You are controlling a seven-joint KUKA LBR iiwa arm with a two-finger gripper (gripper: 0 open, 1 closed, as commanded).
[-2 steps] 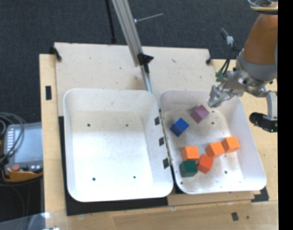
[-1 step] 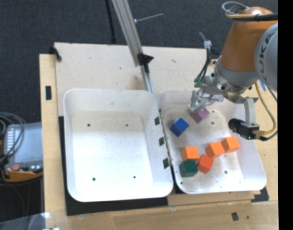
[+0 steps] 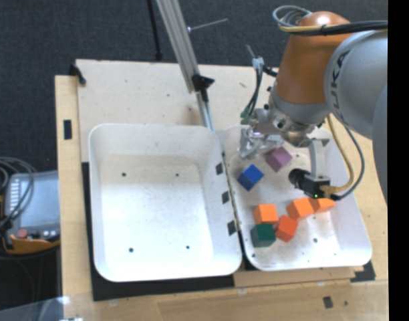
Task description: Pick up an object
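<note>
1. Plainly, nothing is picked yet — the likeliest candidates lie in the right bin (image 3: 355, 246): a purple block (image 3: 279, 158) near the bin's far edge and a blue cube (image 3: 250, 177) close to the bin's left wall, the wall it shares with its neighbour.
2. My gripper (image 3: 252, 146) hangs just beside the purple block, on its left, and above the blue cube's far side. Whether my jaws are spread or pressed together I cannot tell from this slant; nothing is visibly between them.
3. Further toward the near edge of the same bin sits a cluster: an orange cube (image 3: 265, 212) touching a green cube (image 3: 262, 235), another orange block (image 3: 287, 228) just beside them, and a third orange block (image 3: 301, 208) a little to the right, near a black fitting with a green light.
4. The left bin (image 3: 104, 199) shows bare white floor with a few dark specks.
5. Step in hand, as I judge it: the approach — I am over the objects, not yet closed on one.
6. The next move calls for choosing between purple and blue, centring over that piece, and descending straight with clearance on both sides. The blue cube's closeness to the wall could crowd one finger; the purple block stands freer.
</note>
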